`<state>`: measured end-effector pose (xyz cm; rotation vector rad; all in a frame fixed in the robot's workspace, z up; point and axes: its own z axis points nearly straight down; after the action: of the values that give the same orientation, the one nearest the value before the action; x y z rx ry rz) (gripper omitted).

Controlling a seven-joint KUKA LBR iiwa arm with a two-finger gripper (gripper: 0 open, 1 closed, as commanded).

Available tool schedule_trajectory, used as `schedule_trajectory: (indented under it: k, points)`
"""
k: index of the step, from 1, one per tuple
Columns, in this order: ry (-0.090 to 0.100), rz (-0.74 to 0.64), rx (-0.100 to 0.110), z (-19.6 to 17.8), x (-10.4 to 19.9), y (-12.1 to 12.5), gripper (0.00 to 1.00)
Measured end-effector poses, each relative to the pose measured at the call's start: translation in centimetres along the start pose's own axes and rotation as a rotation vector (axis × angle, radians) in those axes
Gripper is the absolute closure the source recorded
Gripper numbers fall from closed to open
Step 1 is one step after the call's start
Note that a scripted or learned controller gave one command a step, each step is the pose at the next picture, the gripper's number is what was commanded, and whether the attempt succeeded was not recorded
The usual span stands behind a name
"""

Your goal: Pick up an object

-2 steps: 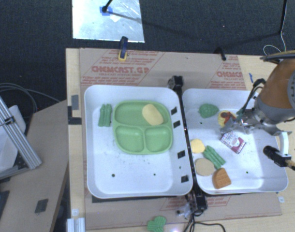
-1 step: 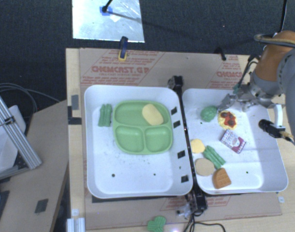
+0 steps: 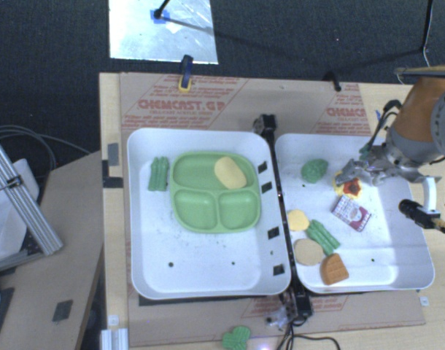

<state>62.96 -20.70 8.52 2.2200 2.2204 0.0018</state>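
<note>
The table (image 3: 230, 93) carries two shallow white bins side by side. The left bin (image 3: 146, 268) holds a pale green divided tray (image 3: 190, 217) of smooth plastic, with rounded corners and three compartments. A glossy yellow oval piece (image 3: 230, 172) lies in the tray's large far compartment, toward its right end. A ridged green strip (image 3: 159, 173) lies flat on the bin floor just beside the tray's left edge.

The right bin (image 3: 408, 268) holds the loose things. A lumpy green leafy piece (image 3: 314, 170) sits near its far left corner. A small yellow and red item (image 3: 351, 188) lies near the middle of the far side, and just beside it, toward the near edge, a red and white patterned packet (image 3: 351, 213) lies tilted. Along the left wall a soft yellow piece (image 3: 298, 220) touches a ridged green pod (image 3: 323, 236); nearer the front lie a flat tan disc (image 3: 308, 251) and a rough orange-brown wedge (image 3: 334, 269), close together.

The claw (image 3: 354, 170) hangs low over the far side of the right bin, right at the yellow and red item; whether it is spread, closed or pinching that item I cannot tell.

A green lobed piece (image 3: 237, 337) lies outside the bins at the table's near edge.
</note>
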Motion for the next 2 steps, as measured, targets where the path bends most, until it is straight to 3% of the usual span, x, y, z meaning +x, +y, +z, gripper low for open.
schedule_trajectory:
  k: [1, 2]
  points:
    - [-0.003, -0.005, -0.011, -1.49, 0.03, 0.42, 1.0]
    - [-0.003, -0.005, -0.007, -1.28, 0.03, 0.29, 0.0]
